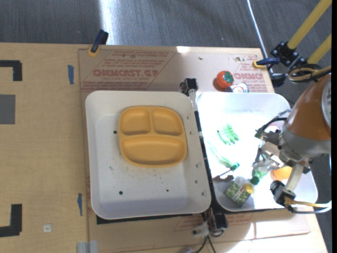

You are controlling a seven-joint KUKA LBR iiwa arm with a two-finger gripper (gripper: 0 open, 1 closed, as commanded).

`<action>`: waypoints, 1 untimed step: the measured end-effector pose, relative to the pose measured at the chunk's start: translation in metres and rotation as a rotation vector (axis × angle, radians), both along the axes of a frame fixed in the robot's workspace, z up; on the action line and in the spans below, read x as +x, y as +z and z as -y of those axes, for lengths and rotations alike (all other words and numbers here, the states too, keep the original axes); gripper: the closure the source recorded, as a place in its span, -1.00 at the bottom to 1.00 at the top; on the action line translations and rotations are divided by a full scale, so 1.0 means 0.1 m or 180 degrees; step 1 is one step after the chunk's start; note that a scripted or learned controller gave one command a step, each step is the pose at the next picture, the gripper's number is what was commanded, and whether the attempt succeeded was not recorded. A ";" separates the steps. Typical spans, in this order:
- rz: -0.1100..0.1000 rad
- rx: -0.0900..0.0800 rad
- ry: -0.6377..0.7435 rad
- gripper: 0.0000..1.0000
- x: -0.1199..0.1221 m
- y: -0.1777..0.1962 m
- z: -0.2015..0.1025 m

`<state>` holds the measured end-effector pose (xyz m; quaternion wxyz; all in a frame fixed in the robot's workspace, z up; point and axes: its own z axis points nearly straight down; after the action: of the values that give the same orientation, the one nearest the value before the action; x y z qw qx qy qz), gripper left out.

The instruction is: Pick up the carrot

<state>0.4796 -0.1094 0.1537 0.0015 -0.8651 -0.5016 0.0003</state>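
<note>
The carrot lies in the right bin near its right side. Only a small orange patch of it shows, with what looks like its green top sticking out to the left. My gripper hangs low directly over it, under the grey wrist and orange band. The wrist covers most of the carrot, so I cannot tell whether the gripper touches it.
A green and yellow box sits at the right bin's front edge, and green plastic vegetables lie mid-bin. The left bin holds a yellow divided plate. A red tomato rests behind the bins.
</note>
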 end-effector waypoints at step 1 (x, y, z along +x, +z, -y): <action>-0.0001 -0.0006 -0.1306 1.00 0.19 0.31 -0.84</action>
<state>0.4984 -0.0249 0.1843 0.0008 -0.9491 -0.3148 0.0005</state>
